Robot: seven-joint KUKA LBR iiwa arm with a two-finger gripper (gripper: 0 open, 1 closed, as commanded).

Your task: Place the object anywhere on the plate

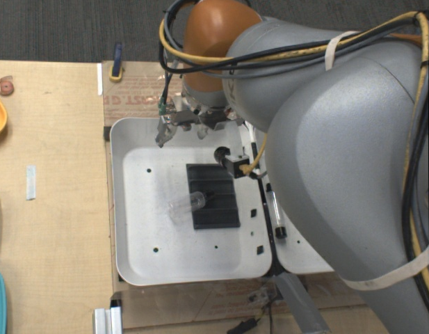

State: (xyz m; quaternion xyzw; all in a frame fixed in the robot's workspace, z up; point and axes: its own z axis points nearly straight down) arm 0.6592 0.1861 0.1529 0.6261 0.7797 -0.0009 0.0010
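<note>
**A:** Looking down from the camera above the bench, where is the black plate?

**B:** The black plate (pixel 213 197) lies flat on the floor of the left white bin (pixel 134 256), about in its middle. It is a dark ribbed rectangle.

**A:** And the object?

**B:** A small clear object (pixel 196 201) sits at the plate's left edge. It looks partly on the plate and partly over the bin floor, but it is too see-through to tell exactly how much.

**A:** Where is the gripper?

**B:** The gripper (pixel 181 127) hangs beyond the plate's far end, near the bin's back wall and well apart from the clear object. I cannot tell whether it is open or closed. The grey arm (pixel 325 131) covers everything to the right of the plate, with yellow and black cables (pixel 200 56) looped around its orange band (pixel 214 23).

**A:** Anything else around?

**B:** Left of the plate, outside the bin, the wooden bench (pixel 61 242) carries a small pale strip (pixel 30 183). A blue clip (pixel 117 60) stands beyond the bin's far left corner.
</note>
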